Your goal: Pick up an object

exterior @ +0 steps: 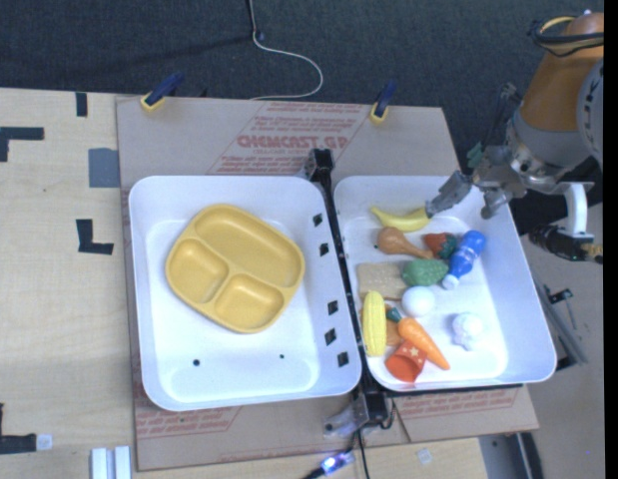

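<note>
Above right bin's [528, 297] back edge, gripper [466, 196] hangs w/ fingers spread wide, holding nothing, just beside banana [400, 219]; toys lie packed close, so descent may catch bin wall or nudge neighbours, e.g. blue bottle [463, 255].

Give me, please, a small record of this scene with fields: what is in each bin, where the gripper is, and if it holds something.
left bin: one yellow divided plate
right bin: toy foods, among them a banana, a corn cob, a carrot, a blue and white bottle, a white egg
gripper: above the far edge of the right bin, near the banana
held object: none seen between the fingers
task state: object not yet picked up
</note>
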Available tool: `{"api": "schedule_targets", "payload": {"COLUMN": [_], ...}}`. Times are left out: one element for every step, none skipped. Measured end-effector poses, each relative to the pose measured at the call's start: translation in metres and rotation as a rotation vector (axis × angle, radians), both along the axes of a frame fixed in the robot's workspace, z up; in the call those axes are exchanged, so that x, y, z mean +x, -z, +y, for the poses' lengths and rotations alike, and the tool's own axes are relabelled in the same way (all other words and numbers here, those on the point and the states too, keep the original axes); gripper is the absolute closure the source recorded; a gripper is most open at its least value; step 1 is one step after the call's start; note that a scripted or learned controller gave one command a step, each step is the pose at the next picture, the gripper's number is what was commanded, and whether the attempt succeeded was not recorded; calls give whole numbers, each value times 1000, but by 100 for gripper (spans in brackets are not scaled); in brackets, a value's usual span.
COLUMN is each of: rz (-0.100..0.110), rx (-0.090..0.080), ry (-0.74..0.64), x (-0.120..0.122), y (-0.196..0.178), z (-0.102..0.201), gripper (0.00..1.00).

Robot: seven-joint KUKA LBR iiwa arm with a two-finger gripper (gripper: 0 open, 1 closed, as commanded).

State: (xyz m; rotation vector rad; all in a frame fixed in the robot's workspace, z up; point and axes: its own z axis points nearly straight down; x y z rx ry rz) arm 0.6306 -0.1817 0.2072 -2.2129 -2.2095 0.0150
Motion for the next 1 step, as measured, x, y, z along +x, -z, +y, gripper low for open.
{"api": "schedule_targets", "payload": {"rz": [-13], "rx": [-3], "ry": [-3], "x": [3], "y": [-8], "z": [0], "gripper": [0]}}
